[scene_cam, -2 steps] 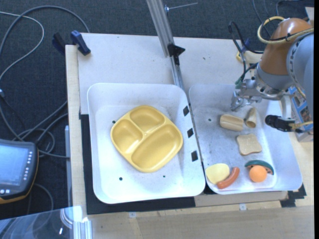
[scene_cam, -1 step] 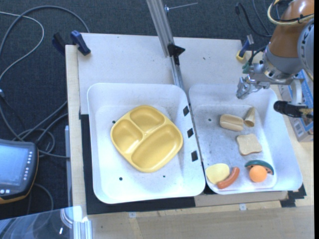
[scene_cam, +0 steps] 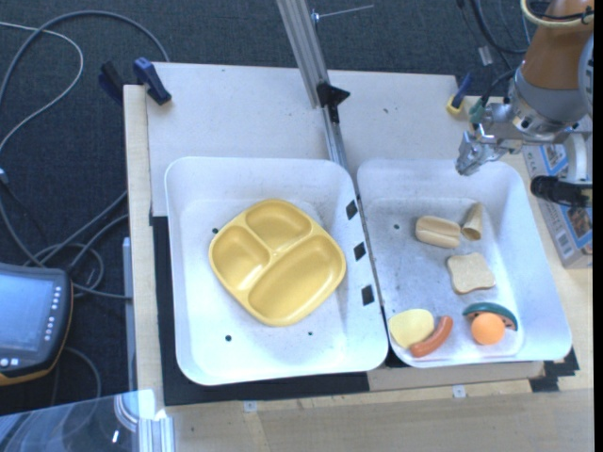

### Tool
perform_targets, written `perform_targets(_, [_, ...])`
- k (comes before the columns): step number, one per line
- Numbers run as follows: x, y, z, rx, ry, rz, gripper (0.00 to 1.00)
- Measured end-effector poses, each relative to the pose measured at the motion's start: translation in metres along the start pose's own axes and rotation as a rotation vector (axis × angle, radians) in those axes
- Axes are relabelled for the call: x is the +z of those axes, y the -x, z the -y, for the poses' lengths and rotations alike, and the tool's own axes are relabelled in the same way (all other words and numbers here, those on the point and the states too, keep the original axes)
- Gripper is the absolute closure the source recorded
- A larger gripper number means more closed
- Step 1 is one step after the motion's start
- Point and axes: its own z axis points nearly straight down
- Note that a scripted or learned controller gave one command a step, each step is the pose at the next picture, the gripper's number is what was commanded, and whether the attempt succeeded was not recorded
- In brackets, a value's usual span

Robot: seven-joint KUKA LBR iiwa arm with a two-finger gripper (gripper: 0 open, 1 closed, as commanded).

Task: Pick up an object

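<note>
Hand [scene_cam: 471,156] at upper right of frame, over right white bin's [scene_cam: 539,243] far rim; grip state unclear. Tan bread roll [scene_cam: 437,232] sits below it.

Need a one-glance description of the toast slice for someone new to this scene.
Look in the right bin, the one without the yellow tray. The toast slice lies mid-bin, below the bread roll and above the orange ball. It is the flat, squarish tan piece.

The yellow divided plate [scene_cam: 277,273] looked like glossy, smooth plastic. The white bin [scene_cam: 188,252] beneath it appeared matt and speckled. Beside the plate, the metal rail [scene_cam: 306,40] gleamed dully, brushed.
</note>
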Motion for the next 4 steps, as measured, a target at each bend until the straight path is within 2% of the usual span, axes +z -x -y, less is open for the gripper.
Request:
perform_targets(1, [0.003,-0.053,0.009,-0.004,-0.009,-0.005,1.00])
perform_targets(3, [-0.012,-0.141,0.040,-0.004,-0.009,-0.005,1.00])
perform_targets(4, [-0.005,-0.192,0.058,-0.004,-0.011,-0.005,1.00])
